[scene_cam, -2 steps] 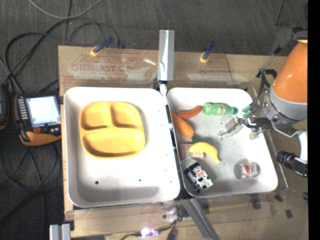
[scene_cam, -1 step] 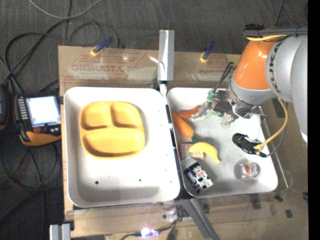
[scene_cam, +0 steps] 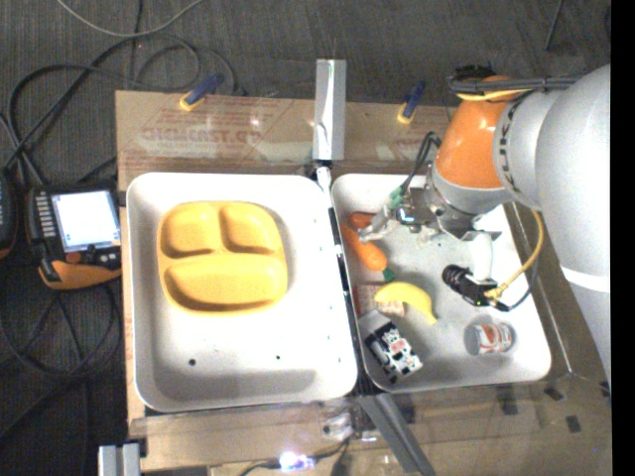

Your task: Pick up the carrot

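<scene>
The orange carrot (scene_cam: 367,253) lies at the left side of the right bin (scene_cam: 526,365), close to the wall between the two bins, with a bit of green at its lower end. My gripper (scene_cam: 385,220) hangs low just above and to the right of the carrot's upper end, very close to it. The wrist and its orange band (scene_cam: 474,152) cover the bin's upper middle. Nothing in the view settles whether the gripper touches the carrot.
A yellow banana (scene_cam: 407,298) lies just below the carrot. A black and white packet (scene_cam: 395,351) sits at the bin's front left, a can (scene_cam: 489,338) at the front right. A yellow divided plate (scene_cam: 224,256) lies in the left bin (scene_cam: 149,365).
</scene>
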Robot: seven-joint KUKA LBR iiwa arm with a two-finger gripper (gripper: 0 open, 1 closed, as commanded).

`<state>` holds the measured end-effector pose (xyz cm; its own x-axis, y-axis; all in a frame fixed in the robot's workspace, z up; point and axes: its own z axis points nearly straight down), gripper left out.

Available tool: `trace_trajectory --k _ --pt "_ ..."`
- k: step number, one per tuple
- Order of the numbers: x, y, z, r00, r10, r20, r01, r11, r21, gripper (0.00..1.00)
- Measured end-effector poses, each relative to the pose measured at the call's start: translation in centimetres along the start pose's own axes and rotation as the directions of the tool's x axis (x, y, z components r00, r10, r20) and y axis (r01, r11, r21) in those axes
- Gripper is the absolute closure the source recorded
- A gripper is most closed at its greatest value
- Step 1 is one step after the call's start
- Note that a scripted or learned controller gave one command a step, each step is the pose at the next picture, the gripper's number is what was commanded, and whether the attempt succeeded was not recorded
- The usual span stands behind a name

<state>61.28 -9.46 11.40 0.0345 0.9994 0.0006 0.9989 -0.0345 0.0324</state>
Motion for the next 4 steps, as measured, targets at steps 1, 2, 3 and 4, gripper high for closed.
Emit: trace_trajectory --k 1,2,3,4 --pt "0.0 -0.5 0.5 0.999 0.036 -0.002 -0.036 0.999 -0.021 0.0" --pt "0.1 -0.3 -0.3 0.999 0.036 -0.001 -0.036 0.999 -0.025 1.0" --pt "8.9 -2.3 -6.9 0.903 0.429 0.018 -0.43 0.902 0.032 1.0" --pt "9.7 -1.7 -6.9 0.829 0.559 0.024 -0.559 0.828 0.029 1.0"
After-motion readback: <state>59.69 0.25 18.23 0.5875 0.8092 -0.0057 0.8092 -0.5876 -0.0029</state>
